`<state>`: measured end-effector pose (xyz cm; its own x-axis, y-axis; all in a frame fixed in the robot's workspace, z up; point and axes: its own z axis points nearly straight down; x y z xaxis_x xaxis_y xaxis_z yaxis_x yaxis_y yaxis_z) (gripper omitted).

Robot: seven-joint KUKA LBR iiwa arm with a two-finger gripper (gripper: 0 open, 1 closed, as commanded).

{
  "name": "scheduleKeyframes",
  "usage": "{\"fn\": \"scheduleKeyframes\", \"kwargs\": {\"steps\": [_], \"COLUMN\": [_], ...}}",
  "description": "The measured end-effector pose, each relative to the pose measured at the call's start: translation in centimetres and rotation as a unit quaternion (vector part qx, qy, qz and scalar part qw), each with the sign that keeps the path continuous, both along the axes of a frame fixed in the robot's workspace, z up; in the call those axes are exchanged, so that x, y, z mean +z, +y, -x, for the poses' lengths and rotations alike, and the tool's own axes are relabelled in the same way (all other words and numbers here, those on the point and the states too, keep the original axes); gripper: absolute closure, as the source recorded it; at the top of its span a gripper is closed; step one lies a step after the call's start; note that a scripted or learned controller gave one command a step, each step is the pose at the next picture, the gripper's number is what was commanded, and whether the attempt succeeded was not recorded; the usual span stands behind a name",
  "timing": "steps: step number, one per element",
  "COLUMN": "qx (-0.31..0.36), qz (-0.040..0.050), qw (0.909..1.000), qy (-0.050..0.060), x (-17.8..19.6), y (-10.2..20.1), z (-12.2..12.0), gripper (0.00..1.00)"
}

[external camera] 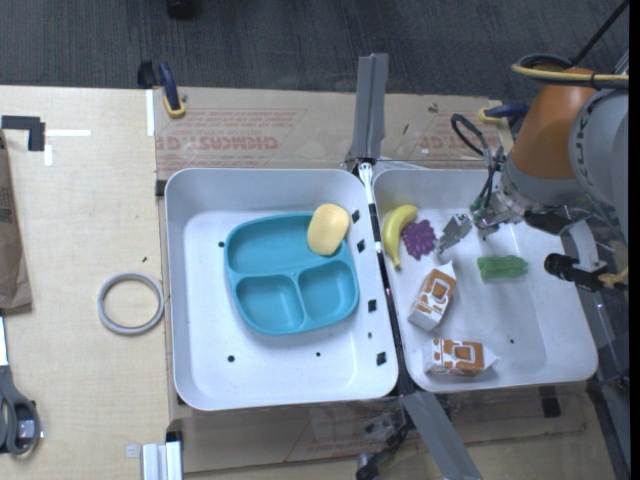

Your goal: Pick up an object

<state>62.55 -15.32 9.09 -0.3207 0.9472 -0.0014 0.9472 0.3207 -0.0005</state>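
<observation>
While the arm [575, 138] reaches in from the right, its gripper [455, 235] hangs low over the right bin [560, 353], just right of the purple grapes [419, 237]. The two fingers look slightly apart with nothing visible between them; no object is clamped.

Right bin count, five loose items:
- one banana [396, 228], near the left wall, just beside the grapes
- one bunch of purple grapes, between the banana and the gripper
- one green block [501, 267], to the right of the gripper, apart from it
- two orange-and-white cartons: one [434, 299] below the gripper, tilted; one [459, 357] near the front wall, lying flat

Left bin [200, 358] count, two items:
- one blue divided tray [285, 278] with three compartments
- one yellow lemon-like object [328, 229], resting at the tray's top right corner

On the bench outside the bins: one grey ring [131, 302] to the left, one pair of scissors [15, 418] at the lower left edge, one blue-handled clamp [168, 90] at the top.
</observation>
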Motion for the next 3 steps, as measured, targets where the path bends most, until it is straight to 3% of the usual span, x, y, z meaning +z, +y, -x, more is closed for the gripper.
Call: {"fn": "scheduleKeyframes", "kwargs": {"steps": [1,2,3], "qx": [-0.007,-0.011,-0.011], "qz": [-0.0002,-0.0004,-0.0001], "qw": [1.0,0.9999,0.9999], "qy": [0.0,0.001,0.001], "x": [8.5,-0.1,0.7], "y": [-0.2,5.5,5.4], "z": [1.1,1.4,1.3], "gripper": [0.0,0.0,1.0]}}
